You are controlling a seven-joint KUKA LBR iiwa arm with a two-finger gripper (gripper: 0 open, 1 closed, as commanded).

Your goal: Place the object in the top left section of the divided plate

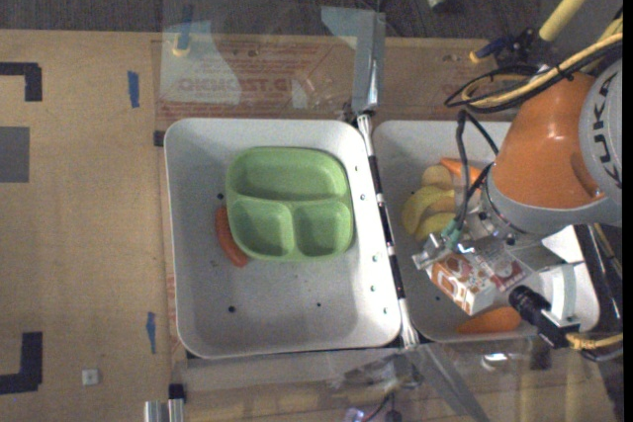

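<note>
— What do the two bins on the table [79,242] hold?
— The left bin [282,311] holds a green divided plate [290,204] over an orange piece [229,240]. The right bin [410,148] holds yellow bananas [431,205], an orange item [490,320] and a carton [473,276].
— And the pincer [465,252]?
— Over the carton; its grip cannot be told.
</note>
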